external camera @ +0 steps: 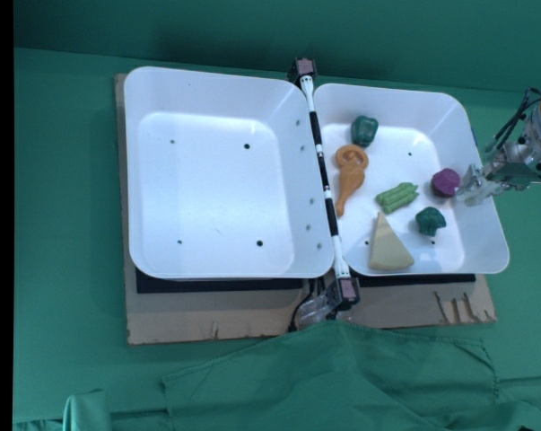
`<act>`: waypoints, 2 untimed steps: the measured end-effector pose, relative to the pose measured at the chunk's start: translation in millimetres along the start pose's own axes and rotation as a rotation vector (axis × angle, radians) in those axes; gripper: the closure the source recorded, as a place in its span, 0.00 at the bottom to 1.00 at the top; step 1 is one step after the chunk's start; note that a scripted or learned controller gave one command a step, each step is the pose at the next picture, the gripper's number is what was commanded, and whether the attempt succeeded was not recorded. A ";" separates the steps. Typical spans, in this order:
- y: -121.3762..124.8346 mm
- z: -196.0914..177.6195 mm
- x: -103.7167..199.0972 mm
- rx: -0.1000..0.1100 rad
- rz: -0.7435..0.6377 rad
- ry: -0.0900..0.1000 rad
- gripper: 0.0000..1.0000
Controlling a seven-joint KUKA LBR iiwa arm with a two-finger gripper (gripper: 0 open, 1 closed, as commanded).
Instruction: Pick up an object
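The right bin (482, 241) holds several toy foods: a dark green pepper (364, 130), an orange carrot-shaped piece (348, 176), a light green pod (397, 196), a purple round piece (446, 182), a dark green broccoli (430, 221) and a pale yellow cheese wedge (388, 244). My gripper (475, 187) hangs at the right bin's right rim, just right of the purple piece. Nothing shows between its fingers.
The left bin (144, 241) lies beside the right one, joined by a black-and-white divider (321, 155). Both rest on a cardboard sheet (207, 317) over green cloth. A loose fold of green fabric (342, 375) lies along the front.
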State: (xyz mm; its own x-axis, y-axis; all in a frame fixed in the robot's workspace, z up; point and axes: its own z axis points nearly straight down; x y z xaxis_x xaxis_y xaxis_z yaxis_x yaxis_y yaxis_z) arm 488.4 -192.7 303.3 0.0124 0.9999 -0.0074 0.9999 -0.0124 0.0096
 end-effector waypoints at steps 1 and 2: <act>1.9 3.2 5.3 0.004 -0.008 0.004 0.00; 57.8 39.4 65.1 0.005 -0.016 0.007 0.00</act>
State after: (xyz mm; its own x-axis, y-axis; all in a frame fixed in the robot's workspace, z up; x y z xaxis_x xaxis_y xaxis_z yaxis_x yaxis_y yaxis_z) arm 547.4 -128.6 263.9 -0.0037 1.0000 -0.0009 1.0000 0.0037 0.0045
